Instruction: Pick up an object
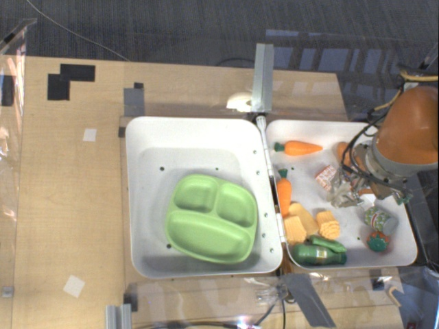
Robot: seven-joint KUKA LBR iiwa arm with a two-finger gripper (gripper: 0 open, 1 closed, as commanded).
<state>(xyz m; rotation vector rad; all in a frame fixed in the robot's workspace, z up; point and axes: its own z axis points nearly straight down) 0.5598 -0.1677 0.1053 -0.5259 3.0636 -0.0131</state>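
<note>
Orange-banded arm is down in the right bin (409, 252), with the gripper (346, 196) low beside a crinkly wrapped packet (326, 177). Honestly can't tell how the jaws stand, it's all cables and glare there. Nothing looks lifted, so I'd say the pick is all still to do. Around that packet: a toy carrot (299, 147) up top, a second carrot (282, 195) by the divider, yellow chunks (306, 220), a green bottle (319, 253) and a small can (378, 221). Left bin (144, 184) holds a green divided plate (211, 218).

1 fixed camera above bench (68, 184), slanted down, both bins (137, 184) framed
</note>
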